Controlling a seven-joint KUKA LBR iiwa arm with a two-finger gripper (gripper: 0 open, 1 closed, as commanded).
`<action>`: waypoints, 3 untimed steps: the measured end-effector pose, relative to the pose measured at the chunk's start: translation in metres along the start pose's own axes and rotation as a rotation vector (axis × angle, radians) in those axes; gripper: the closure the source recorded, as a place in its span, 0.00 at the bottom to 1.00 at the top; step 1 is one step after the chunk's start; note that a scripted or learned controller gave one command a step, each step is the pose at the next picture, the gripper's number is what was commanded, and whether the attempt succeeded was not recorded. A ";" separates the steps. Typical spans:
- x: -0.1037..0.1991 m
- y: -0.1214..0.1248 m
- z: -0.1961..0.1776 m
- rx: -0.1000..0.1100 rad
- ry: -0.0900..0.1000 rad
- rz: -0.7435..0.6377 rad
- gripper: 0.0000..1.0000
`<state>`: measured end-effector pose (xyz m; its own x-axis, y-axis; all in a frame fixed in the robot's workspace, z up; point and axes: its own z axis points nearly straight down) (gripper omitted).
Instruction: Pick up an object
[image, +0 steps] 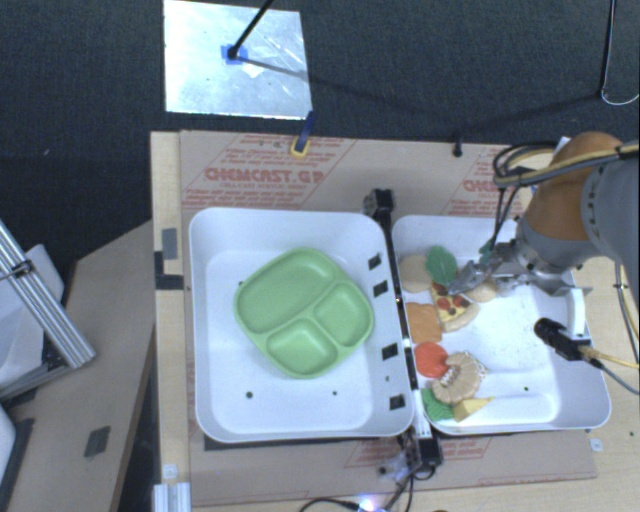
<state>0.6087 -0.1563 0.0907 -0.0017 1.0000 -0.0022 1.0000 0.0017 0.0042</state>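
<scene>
The right bin (575, 400) holds several toy foods along its left side: a beige round piece (413, 270), a green piece (441, 263), a pizza slice (456, 314), an orange toast-like square (423, 322), a red tomato (430, 358), a cream-and-brown ring (462, 374), a green leaf (436, 405) and a yellow wedge (473, 407). My gripper (466, 284) reaches in from the right and sits low, just above the pizza slice and right of the green piece. I see nothing lifted in it.
The left bin (220, 250) holds a green divided plate (303, 312). A black divider with clips (395, 300) runs between the bins. A black part of the arm (560, 340) hangs over the right bin's right half.
</scene>
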 end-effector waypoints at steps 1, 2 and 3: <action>0.001 0.002 -0.006 -0.005 0.003 0.000 1.00; 0.003 0.004 -0.037 0.002 0.003 -0.002 1.00; 0.006 0.008 -0.089 0.004 0.002 -0.003 1.00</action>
<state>0.6168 -0.1504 0.1796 -0.0048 1.0000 0.0002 1.0000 0.0048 -0.0001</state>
